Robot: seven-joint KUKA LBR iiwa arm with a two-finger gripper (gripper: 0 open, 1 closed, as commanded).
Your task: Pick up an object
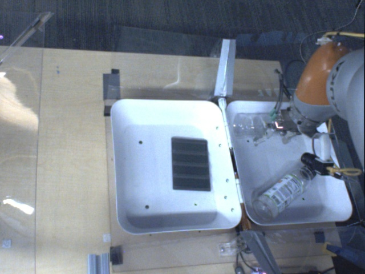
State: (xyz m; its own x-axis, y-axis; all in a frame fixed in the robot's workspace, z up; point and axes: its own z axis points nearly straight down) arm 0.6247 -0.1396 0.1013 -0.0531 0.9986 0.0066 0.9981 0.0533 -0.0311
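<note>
We see the tool point(278, 124), its opening unreadable from here, low over the right bin's point(342, 210) far end near a clear item point(249, 124), so we would centre it before closing, the plastic bottle point(281, 193) lying nearer.

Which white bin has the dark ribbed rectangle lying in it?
The left bin. The dark ribbed rectangle lies flat in its middle. The right bin holds a clear plastic bottle on its side instead.

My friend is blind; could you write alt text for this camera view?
A grey robot arm with an orange band reaches into the right white bin, where a clear plastic bottle lies. The left bin holds a dark ribbed block.
</note>
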